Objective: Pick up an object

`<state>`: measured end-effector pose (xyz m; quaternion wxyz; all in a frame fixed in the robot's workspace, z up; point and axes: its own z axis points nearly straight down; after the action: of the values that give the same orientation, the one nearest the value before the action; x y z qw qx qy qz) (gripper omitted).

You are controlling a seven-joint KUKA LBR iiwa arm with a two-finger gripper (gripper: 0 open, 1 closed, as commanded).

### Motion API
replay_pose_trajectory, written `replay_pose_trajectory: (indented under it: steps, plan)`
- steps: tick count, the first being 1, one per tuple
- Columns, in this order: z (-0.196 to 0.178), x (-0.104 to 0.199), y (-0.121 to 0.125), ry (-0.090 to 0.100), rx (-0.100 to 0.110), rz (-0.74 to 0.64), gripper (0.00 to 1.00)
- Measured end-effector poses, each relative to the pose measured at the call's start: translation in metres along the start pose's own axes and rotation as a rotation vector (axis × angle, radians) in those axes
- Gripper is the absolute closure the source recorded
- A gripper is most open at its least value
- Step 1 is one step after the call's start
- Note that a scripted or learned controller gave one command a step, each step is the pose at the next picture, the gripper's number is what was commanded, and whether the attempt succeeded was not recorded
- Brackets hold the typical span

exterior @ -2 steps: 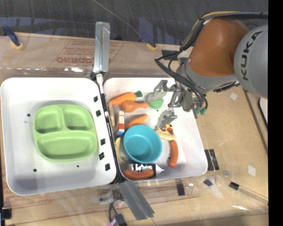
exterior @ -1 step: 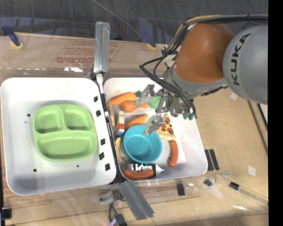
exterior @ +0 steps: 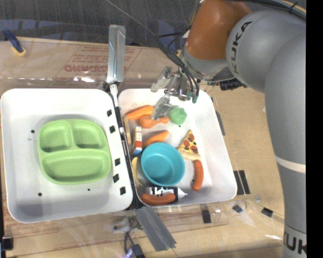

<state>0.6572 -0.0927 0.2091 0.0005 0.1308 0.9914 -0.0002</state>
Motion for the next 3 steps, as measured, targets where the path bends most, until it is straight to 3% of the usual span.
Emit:
replay_pose_trajectory:
  steps: [1, 2, 3]
  plan:
    - [0.092, 0.002, -0.01, -0.018, -0.003, 0.124, 0.0]
    - [0.116, 0.004, -0.035, -0.001, -0.001, 0.561, 0.0]
    - [0.104, 0.003, -0.032, -0.003, -0.001, 0.551, 1.0]
